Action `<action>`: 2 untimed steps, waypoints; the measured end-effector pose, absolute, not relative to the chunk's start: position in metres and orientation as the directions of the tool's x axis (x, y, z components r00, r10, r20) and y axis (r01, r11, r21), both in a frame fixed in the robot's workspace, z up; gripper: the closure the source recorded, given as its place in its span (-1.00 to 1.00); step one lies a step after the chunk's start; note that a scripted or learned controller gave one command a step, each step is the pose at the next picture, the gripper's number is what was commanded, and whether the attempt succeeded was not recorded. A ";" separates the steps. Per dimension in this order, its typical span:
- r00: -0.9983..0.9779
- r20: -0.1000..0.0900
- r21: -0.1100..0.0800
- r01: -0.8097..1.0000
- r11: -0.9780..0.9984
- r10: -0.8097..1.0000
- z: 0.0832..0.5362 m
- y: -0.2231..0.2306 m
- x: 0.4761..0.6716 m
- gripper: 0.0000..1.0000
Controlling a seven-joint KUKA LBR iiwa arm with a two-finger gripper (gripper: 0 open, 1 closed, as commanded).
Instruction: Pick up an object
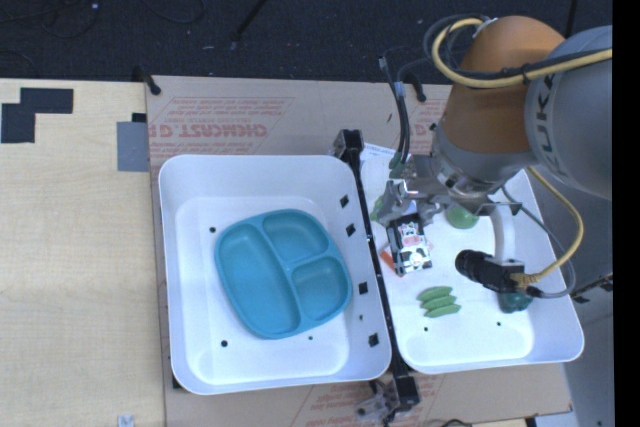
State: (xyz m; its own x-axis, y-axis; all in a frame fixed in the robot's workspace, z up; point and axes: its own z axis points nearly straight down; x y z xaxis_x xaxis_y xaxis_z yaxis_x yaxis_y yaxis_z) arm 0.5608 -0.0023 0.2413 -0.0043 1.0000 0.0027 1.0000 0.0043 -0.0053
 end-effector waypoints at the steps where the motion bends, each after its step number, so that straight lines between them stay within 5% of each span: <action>1: -0.005 0.002 -0.008 1.000 0.005 1.000 0.232 0.051 0.530 1.00; 2: -0.005 0.001 -0.008 1.000 0.005 1.000 0.222 0.097 0.501 1.00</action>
